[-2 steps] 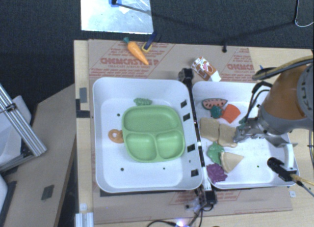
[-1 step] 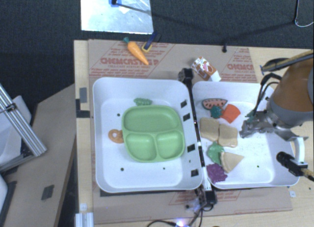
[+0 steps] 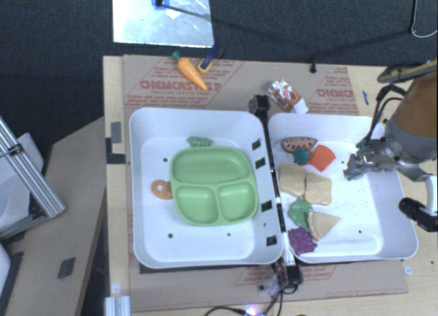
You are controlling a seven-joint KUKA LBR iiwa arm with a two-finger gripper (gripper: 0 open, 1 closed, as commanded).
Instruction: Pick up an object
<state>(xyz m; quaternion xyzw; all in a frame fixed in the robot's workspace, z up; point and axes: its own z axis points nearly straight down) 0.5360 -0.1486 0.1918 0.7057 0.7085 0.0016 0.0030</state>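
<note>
Pincer (image 3: 357, 166) hovering low over the right white bin (image 3: 383, 243), nothing showing between its tips.

Toy food is crowding the right bin's left side: a red watermelon slice (image 3: 299, 145), an orange-red block (image 3: 321, 157), two pale bread slices (image 3: 305, 185), a green leafy piece (image 3: 299, 210), a tan wedge (image 3: 321, 224) and a purple grape cluster (image 3: 302, 240) are lying close together, near the divider. The pincer is sitting just right of the orange-red block, over bare floor; whether its tips are apart or together I cannot tell. The bin's right half is offering open room for approach, while the left white bin (image 3: 147, 239) is carrying a green divided plate (image 3: 212, 186) and an orange ring (image 3: 162, 189). An orange carrot (image 3: 191, 73) is lying on the bench (image 3: 328, 82).
</note>
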